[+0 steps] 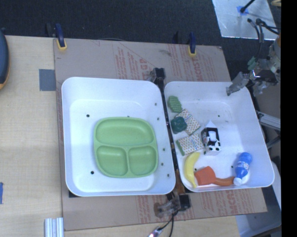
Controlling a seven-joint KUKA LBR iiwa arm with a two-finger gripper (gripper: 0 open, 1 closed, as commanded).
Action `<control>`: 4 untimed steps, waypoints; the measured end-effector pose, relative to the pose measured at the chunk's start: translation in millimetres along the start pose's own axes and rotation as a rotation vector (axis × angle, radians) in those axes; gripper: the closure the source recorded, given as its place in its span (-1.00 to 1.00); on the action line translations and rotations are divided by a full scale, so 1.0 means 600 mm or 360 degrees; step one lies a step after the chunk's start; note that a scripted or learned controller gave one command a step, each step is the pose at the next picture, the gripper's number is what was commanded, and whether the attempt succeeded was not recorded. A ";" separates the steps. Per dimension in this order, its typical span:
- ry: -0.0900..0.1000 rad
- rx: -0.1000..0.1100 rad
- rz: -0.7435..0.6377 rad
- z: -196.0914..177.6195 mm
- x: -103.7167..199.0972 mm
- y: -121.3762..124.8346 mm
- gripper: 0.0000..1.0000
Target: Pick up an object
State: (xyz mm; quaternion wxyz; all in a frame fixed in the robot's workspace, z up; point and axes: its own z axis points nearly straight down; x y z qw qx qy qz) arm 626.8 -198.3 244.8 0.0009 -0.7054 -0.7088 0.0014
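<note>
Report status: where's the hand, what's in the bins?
Hand at right bin's far corner, nothing visibly held. Banana, blue bottle, cow toy untouched. Green tray in left bin.

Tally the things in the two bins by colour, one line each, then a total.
Green: 3, plate, small lump, dark lump
Checked: 2, cloths
Black-and-white: 1, cow
Yellow: 1, banana
Orange: 1, toy
Blue-and-white: 1, bottle
Total: 9

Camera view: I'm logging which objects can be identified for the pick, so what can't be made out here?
- Hand: at the right bin's far corner, small and blurred; open or shut unreadable.
- Arm: cut off by the right edge.
- Black-and-white toy: too small to identify.
- Patterned pieces: overlapped by the dark green object, outlines unclear.
</note>
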 end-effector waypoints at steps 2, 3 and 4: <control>0.0004 0.0006 -0.0003 0.257 0.113 -0.130 -1.00; -0.0002 0.0000 -0.0004 0.236 0.107 -0.126 1.00; 0.0007 -0.0015 -0.0014 0.080 0.254 -0.125 1.00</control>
